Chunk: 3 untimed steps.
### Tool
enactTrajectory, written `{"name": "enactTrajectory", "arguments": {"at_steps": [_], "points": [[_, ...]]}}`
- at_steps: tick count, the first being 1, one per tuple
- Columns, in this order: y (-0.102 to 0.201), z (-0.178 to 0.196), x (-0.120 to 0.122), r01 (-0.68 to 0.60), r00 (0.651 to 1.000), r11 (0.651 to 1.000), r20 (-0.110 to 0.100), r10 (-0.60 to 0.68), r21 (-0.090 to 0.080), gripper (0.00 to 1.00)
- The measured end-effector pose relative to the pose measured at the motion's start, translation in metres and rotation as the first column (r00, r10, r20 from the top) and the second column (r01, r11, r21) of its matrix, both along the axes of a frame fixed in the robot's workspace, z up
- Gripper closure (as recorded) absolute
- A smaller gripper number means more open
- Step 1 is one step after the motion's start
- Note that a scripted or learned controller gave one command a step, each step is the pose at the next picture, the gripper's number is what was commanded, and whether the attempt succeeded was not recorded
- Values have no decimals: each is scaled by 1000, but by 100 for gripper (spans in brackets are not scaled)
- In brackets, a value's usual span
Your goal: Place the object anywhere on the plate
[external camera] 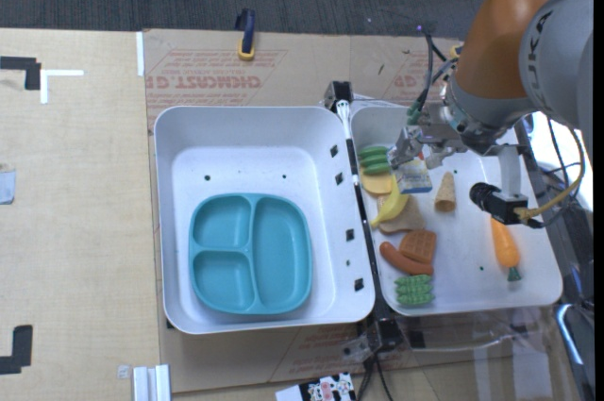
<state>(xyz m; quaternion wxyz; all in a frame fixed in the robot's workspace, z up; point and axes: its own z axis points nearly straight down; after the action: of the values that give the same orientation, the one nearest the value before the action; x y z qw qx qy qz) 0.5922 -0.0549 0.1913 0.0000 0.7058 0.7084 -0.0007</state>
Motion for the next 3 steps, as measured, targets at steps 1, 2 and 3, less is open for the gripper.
{"name": "enactTrajectory", "arguments": {"at_steps": [1, 2, 3], "points": [[44, 54, -47, 160, 987, 987, -1, -160, -1, 100], [107, 60, -64, 208, 978, 978, -3, -208, -1, 100], [192, 83, -87, 372, 928, 928, 0, -372, -2, 100]]}}
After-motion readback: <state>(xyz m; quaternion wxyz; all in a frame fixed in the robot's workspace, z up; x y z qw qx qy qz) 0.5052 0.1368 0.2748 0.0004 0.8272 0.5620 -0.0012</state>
